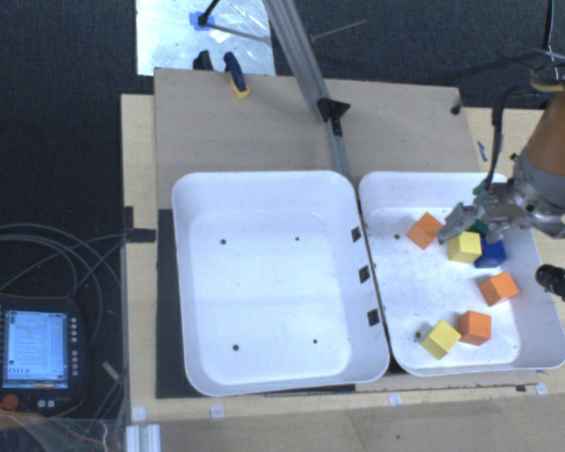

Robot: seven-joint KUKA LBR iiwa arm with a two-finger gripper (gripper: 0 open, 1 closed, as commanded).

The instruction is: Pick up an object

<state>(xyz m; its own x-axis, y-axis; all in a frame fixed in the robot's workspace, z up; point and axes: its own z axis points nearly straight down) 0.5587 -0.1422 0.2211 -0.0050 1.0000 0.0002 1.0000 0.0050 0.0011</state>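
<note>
1. Camera view shows the grey arm (554, 149) entering from the right, its orange band above the wrist, bent down over the right bin (537, 351).
2. Its gripper (473, 222) hangs low in that bin's far half, just above a yellow cube (465, 247).
3. Whether the fingers are released or clenched cannot be told.
4. A blue cube (492, 252) touches the yellow cube's right side; an orange cube (423, 231) sits just left.
5. Nearer the bin's front lie another orange cube (497, 288), a third (474, 327) and a second yellow cube (441, 338).
</note>
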